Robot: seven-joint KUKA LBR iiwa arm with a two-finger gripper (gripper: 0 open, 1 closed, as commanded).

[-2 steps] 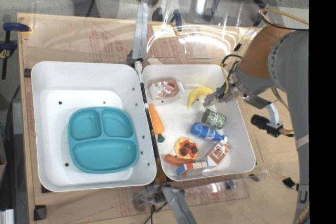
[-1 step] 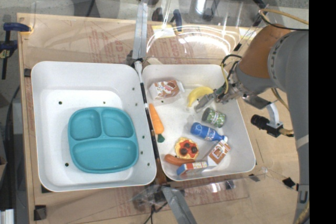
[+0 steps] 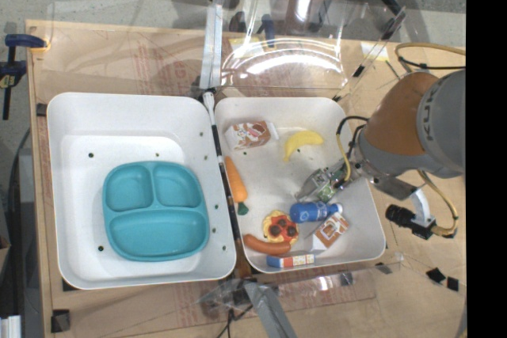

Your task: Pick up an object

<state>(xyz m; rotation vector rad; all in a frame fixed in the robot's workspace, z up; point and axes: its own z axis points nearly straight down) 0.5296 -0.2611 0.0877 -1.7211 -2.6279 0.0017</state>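
A teal tray (image 3: 155, 210) sits in the left bin (image 3: 63, 131). In the right bin (image 3: 360, 245), from left: a carrot (image 3: 235, 180) along the wall, a packet (image 3: 249, 134), a pizza slice (image 3: 279, 225), a sausage (image 3: 266, 244), a banana (image 3: 302, 142) and a blue bottle (image 3: 314, 211). The gripper (image 3: 310, 187) hangs low just above the bottle; its grip state is hard to tell, and nothing shows between its tips.

Blue bottle (image 3: 314, 211) w/ white cap, on its side, right bin, near front wall, beside pizza toy (image 3: 279, 226)
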